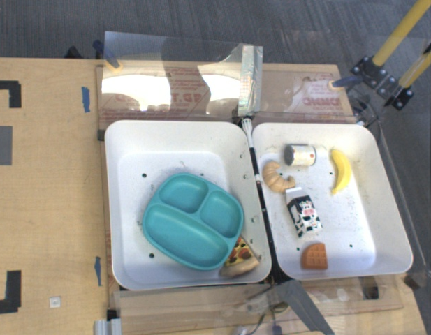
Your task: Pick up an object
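The right bin (383, 208) holds several small objects: a yellow banana (340, 170) at its back right, a small can lying on its side (300, 155), a tan croissant (276, 176), a black-and-white cow-print carton (304, 213) in the middle, and an orange waffle-like piece (314, 255) near the front. In the left bin (131, 152) lies a teal divided plate (193, 219), with a pizza slice (239, 258) partly tucked under its front right edge.
A clear plastic sheet and a taped upright divider (249, 82) stand behind the bins. Yellow poles with black clamps (383, 75) rise at the back right. The wooden bench (40, 187) stretches to the left.
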